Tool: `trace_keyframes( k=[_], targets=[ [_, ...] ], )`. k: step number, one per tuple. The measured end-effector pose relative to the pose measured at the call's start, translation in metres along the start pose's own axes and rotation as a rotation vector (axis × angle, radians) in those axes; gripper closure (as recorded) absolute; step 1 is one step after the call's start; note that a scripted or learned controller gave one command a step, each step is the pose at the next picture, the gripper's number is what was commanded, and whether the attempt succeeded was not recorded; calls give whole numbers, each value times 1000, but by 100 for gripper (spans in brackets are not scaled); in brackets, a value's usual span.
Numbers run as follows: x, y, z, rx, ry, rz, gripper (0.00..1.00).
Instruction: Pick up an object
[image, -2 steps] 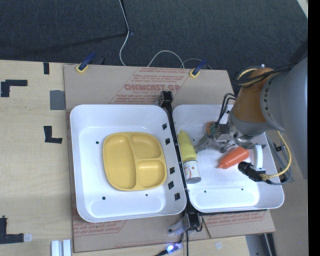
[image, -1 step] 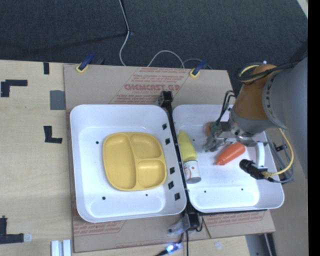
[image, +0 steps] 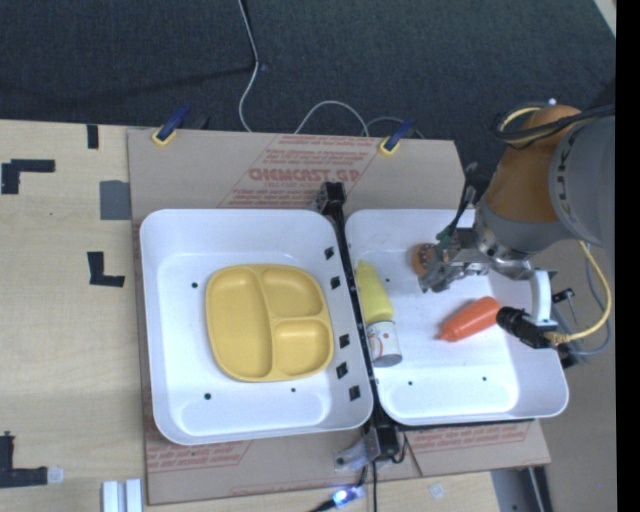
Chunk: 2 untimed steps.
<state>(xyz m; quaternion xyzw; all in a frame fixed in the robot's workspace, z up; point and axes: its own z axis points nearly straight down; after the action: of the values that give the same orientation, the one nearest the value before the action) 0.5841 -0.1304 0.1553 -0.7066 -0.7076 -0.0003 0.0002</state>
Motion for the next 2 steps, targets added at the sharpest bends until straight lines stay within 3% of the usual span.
trace_keyframes(
  k=[2],
  targets=[
    [-8, 0, -96, -4, -2, 0, 100]
  ],
)
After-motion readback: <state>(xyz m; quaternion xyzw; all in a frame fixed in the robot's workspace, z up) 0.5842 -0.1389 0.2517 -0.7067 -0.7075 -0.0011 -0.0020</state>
